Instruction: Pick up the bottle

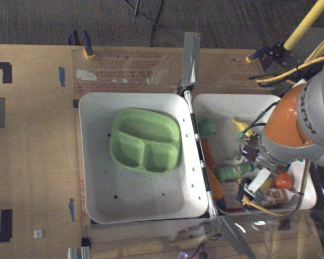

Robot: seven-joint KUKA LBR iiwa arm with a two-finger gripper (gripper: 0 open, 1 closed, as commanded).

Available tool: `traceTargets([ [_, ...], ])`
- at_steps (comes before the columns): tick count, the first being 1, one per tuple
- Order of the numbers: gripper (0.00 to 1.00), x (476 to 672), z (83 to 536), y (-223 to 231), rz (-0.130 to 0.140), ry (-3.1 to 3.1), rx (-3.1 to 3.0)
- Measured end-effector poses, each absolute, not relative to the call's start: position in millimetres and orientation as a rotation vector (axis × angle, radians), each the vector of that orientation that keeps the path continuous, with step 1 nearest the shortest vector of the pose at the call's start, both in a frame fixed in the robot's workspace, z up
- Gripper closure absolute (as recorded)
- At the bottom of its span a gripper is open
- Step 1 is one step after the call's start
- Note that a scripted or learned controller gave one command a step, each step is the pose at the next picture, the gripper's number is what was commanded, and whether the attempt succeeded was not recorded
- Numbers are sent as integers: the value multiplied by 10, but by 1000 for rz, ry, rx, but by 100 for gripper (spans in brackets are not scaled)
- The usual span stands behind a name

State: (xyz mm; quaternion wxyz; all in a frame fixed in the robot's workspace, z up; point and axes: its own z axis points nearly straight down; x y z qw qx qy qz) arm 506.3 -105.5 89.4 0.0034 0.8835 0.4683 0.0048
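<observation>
The bottle (233, 172) is a small green one lying on its side in the right bin (221, 106), near the bin's middle, its length running left to right. My gripper (249, 151) hangs just above and to the right of the bottle, low in the bin, under the grey wrist and the orange band (285, 124). The wrist hides part of the gripper, and I cannot make out anything held in it.
Around the bottle lie an orange carrot-like piece (211, 169), a green round object (207, 126), a yellow piece (239, 124), a red item (283, 181) and a packet (233, 192). The left bin (97, 161) holds a green divided plate (146, 140). Yellow cables run at the back right.
</observation>
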Motion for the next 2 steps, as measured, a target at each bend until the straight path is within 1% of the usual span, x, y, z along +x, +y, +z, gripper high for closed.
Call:
traceTargets([
  [1,0,5633,880,-1142,3,744,3049],
  [2,0,5314,1500,-1161,-6,512,3101],
])
